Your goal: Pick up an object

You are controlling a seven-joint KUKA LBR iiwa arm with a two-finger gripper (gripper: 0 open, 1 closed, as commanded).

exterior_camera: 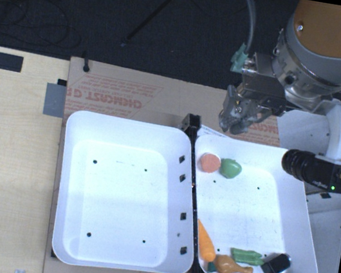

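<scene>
Hovering pincer (233,125) beyond right bin (308,245) rim

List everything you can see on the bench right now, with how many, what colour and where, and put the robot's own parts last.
left bin: 1, white, left half of the bench.
right bin: 1, white, touching the left bin's right side.
round piece: 1, pink-orange, far left corner of the right bin.
rounded piece: 1, green, right beside the pink-orange one.
carrot-like piece: 1, orange, along the right bin's left wall near the front.
long piece: 1, green, near front edge of the right bin.
drumstick-like piece: 1, brown, at the front wall, below the long green one.
block: 1, black, front right corner of the right bin.
cardboard sheet: 1, brown, under both bins.
arm: 1, grey with orange band, upper right.
hand: 1, dark metal, above the right bin's far edge.
</scene>
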